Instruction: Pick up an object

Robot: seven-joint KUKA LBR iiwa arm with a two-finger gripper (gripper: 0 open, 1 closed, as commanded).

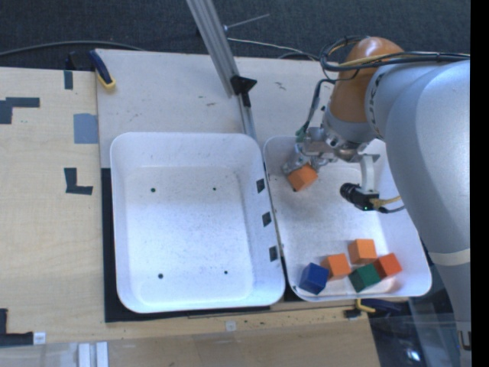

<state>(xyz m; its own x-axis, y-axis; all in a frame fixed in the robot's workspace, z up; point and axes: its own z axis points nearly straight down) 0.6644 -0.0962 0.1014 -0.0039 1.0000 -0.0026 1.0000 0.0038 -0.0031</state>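
Looming largest and closest to the lens, the grey arm (428, 144) comes in from the right and ends at the claw (303, 165), which sits over the upper part of the right bin (328, 220). An orange cube (302, 177) sits at the claw's tip, tilted on a corner, and appears pinched between the fingers, which look closed down to about the cube's width; the grip seems to catch only its upper edge.

That shallow, skewed hold is the main risk. I judge that any quick lift or swing could let the cube pivot and slip out, dropping it back into the bin. The bin's left wall lies just beside the claw, so a sideways move could clip it.

Farther from the claw, toward the near rim of the same bin, lies a cluster: a blue cube (313, 277), two orange cubes (336, 265) and (361, 249), a green cube (366, 276) and a red-orange cube (389, 265). A dropped cube could roll among them.

Beyond the claw's left, the left bin (183, 212) rests on the bench (46, 205).
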